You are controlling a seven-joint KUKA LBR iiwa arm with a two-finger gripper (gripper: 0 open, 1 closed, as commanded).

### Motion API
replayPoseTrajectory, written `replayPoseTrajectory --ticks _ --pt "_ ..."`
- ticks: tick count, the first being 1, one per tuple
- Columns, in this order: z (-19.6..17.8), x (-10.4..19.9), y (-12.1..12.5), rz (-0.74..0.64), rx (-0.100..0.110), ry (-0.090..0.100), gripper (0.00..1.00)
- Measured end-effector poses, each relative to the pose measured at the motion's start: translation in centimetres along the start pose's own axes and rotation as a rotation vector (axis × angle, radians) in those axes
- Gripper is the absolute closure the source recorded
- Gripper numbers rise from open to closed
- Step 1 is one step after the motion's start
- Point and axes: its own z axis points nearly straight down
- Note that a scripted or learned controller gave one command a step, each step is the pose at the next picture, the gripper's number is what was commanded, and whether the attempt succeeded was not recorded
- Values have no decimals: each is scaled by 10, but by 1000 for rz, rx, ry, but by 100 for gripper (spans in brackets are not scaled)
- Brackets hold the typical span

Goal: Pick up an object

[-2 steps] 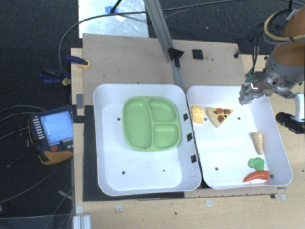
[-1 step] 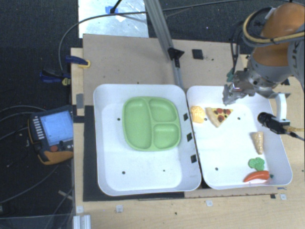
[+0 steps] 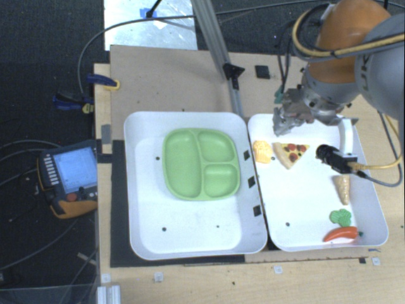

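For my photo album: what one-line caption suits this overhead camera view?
Robot arm's gripper poised over toy foods like a pizza slice in the right bin, beside a green divided plate.

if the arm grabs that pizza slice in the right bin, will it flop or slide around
The pizza slice looks like a moulded toy, so probably stiff, not floppy. It lies flat, so it likely won't roll. On the smooth right bin it may skid if the end effector nudges it.

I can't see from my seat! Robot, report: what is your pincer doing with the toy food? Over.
Pincer above right bin's far edge, holding nothing. Pizza slice and yellow piece just below it, untouched. Nothing in the way.
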Motion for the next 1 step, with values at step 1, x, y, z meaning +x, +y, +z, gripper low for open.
replayPoseTrajectory --ticks 1 --pt "17 57 10 0 0 0 100"
